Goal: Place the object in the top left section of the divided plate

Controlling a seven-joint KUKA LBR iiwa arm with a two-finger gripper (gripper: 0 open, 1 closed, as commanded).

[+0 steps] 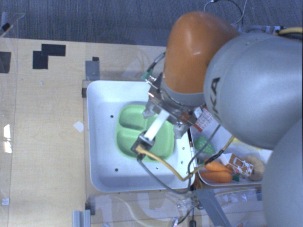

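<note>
A light green divided plate (129, 126) lies in the left white bin (102, 126). Its upper left section (131, 115) and lower left section (127, 143) show bare green; the right part is covered by the arm. My gripper (166, 118) hangs over the plate's right half, under the orange band of the wrist. I see no object between the gripper and the plate.
The right bin (227, 181) holds an orange carrot (218, 172), a green item (205, 144), a red and white packet (204, 119), a small orange and white box (236, 164) and a beige item (255, 167). The big grey arm covers most of the right side.
</note>
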